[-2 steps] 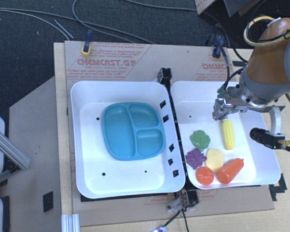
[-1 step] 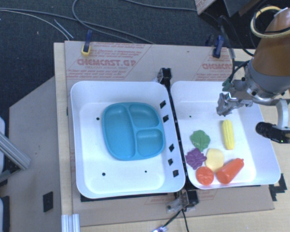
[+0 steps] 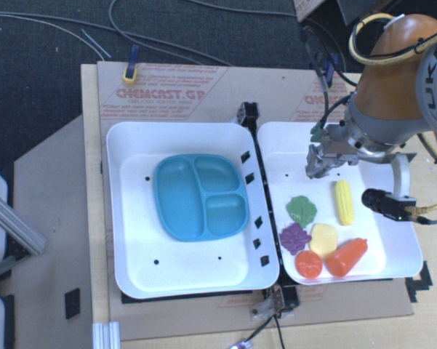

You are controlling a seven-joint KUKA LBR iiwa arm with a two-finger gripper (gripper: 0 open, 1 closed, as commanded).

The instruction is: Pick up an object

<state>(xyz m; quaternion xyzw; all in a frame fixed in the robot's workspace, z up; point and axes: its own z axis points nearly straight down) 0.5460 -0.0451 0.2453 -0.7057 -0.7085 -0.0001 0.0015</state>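
Right bin (image 3: 400, 267) | toy foods bunched at near end: corn (image 3: 343, 201), broccoli (image 3: 302, 210), grapes (image 3: 294, 237), lemon (image 3: 323, 237), tomato (image 3: 308, 265), carrot (image 3: 347, 257) | gripper (image 3: 321, 164) hangs above bare floor just behind corn, likely lining up a pick; finger state unreadable | left bin (image 3: 123, 195) holds blue divided tray (image 3: 201, 195).

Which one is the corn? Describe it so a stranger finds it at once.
Start at the right-hand white bin, the one under the arm's gripper. Toy foods cluster in its near half; the corn lies at the cluster's far right edge, just below the gripper. It is the only long, narrow yellow piece with ridged kernels, unlike the round, smooth yellow lemon beside it.
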